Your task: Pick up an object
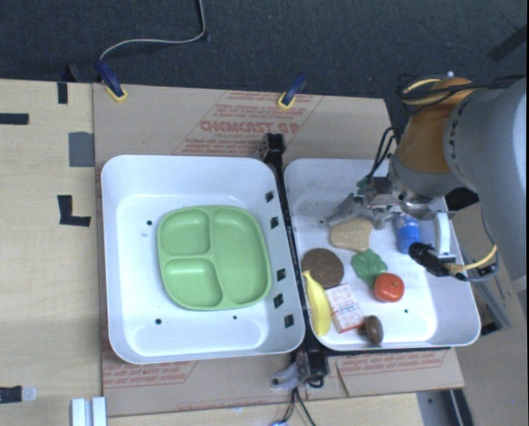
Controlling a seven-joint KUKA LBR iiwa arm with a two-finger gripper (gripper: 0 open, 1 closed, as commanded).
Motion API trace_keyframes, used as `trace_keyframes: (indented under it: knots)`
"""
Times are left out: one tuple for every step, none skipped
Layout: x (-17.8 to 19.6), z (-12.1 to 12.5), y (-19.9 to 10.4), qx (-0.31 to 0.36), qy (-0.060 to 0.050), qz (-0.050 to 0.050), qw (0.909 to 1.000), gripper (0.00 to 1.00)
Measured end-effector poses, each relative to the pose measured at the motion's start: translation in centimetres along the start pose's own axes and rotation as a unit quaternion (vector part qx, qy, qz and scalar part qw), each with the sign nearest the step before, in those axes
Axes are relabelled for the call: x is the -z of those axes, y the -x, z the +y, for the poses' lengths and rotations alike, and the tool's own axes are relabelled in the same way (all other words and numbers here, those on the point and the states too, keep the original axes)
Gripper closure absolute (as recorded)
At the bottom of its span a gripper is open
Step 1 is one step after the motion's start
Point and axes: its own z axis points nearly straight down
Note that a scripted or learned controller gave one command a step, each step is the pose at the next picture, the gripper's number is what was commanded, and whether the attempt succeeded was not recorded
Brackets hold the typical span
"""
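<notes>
The big grey arm with its orange band is reaching in from the right and bending down over the right bin (pixel 464 327), and its end effector (pixel 371 209) is hanging low just above the flat tan bread slice (pixel 351 234); I cannot tell how wide it is open or if it is holding anything. Just below it are lying a round brown cookie (pixel 322 265), a bumpy green piece (pixel 368 264), a shiny red tomato (pixel 389 287) and a curved yellow banana (pixel 317 302). Far to its left, a smooth green plate (pixel 214 256) with three sections is sitting in the left bin (pixel 122 238).

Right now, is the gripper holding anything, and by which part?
Cannot be told. The gripper hangs just above the tan bread slice in the right bin; no object shows between its fingers.
</notes>
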Motion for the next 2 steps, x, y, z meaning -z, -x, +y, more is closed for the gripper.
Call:
trace_keyframes:
  knots:
    - [0.0,-3.0,-1.7,0.0,0.002,0.0,1.0,0.0]
    - [1.1,-2.9,-1.8,0.0,0.002,0.001,1.0,1.0]
